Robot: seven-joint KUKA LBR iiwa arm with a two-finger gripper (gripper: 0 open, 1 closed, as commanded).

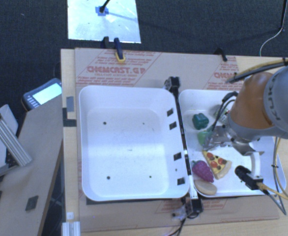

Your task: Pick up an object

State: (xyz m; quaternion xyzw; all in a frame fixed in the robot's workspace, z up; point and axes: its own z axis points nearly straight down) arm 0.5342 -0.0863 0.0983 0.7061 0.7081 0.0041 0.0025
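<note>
Right bin: teal block, pizza slice, purple piece (tan piece beside); fingers state unclear

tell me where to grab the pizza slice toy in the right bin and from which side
Probably grip the pizza slice across its two straight edges near mid-length, coming straight down from above. It lies flat on the right bin floor, so only a top approach suits. The purple toy sits close at its left, so keep fingers clear there.
</note>
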